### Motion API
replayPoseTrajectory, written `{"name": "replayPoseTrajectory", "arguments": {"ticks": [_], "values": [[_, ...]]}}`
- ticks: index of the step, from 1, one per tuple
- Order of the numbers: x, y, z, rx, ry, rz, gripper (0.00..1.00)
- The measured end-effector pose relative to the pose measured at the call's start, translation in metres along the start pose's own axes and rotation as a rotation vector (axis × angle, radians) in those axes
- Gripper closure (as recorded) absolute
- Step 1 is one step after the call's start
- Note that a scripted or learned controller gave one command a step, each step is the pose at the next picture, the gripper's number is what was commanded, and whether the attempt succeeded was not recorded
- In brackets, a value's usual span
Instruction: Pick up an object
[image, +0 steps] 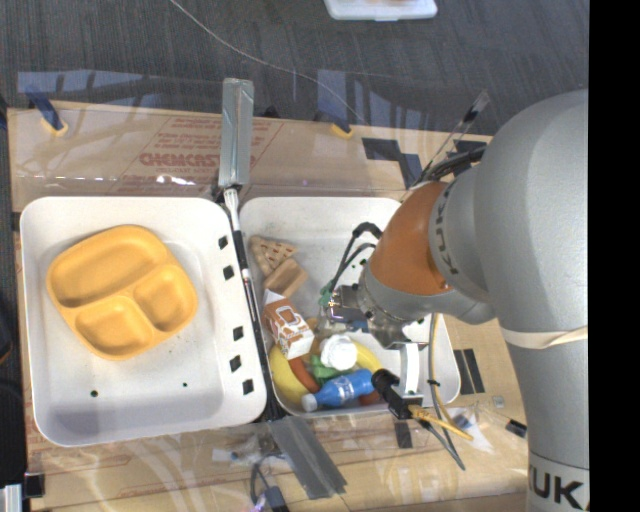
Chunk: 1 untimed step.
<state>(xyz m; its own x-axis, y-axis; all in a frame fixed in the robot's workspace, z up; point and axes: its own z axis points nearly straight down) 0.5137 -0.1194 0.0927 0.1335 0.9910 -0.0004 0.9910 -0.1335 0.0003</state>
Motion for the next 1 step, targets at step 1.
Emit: {"name": "replayPoseTrajectory", "arguments": {"ticks": [1], "values": [[-0.0005, 0.0001, 0.0001, 0.000, 0.000, 0.001, 0.00]]}}
